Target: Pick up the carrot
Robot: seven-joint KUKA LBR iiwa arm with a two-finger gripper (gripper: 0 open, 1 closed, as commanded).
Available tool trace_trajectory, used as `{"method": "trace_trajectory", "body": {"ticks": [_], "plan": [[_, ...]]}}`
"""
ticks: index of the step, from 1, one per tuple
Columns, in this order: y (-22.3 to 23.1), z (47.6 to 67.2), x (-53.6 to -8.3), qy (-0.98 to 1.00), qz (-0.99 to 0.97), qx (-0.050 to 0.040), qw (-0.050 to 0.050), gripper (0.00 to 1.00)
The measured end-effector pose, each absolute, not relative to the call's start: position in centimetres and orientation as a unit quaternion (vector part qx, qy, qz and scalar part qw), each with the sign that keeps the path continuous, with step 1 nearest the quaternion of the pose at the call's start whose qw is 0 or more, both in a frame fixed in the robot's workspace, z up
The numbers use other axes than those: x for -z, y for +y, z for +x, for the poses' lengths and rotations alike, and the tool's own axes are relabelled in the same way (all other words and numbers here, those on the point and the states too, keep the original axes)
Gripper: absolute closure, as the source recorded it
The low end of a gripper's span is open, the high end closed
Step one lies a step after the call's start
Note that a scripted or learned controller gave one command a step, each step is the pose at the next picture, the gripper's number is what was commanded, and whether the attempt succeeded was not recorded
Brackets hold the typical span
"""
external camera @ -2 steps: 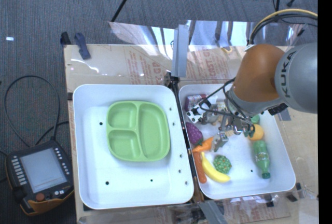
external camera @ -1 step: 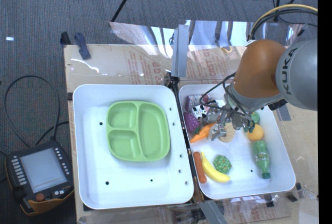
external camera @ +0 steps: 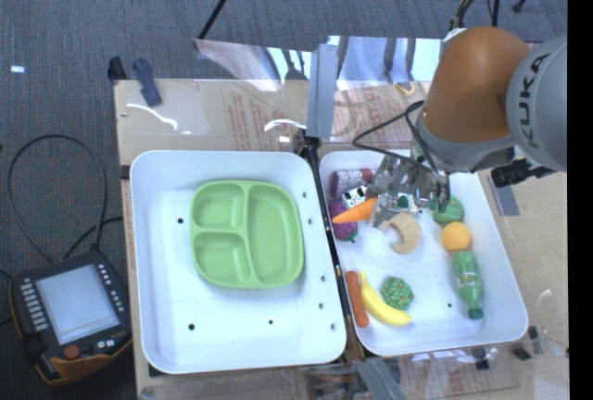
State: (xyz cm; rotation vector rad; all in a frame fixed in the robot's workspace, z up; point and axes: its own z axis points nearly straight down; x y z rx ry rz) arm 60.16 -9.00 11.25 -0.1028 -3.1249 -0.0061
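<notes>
The gripper hangs in the right bin, just at three o'clock of the carrot — whether its claw is apart or together, I cannot tell. This looks like the approach step; next it must straddle the smooth, tapered orange carrot lying by the ridged croissant.

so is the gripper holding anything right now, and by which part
Cannot be told: the gripper sits right by the carrot, but its fingertips are too cluttered to read.

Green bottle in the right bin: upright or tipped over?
Tipped over. The green bottle lies flat on the right bin's floor, lengthwise, just below the orange.
</notes>
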Motion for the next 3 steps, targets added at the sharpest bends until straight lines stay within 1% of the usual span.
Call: {"method": "trace_trajectory", "body": {"ticks": [1,2,3], "plan": [[-6.0,59.5,-18.1,-0.992,-0.124,0.0009,-0.01,1.0],[-6.7,51.4,-12.6,-0.979,-0.204,-0.003,0.02,1.0],[-0.2,53.9,-26.5,-0.978,-0.208,0.0025,-0.006,1.0]]}}
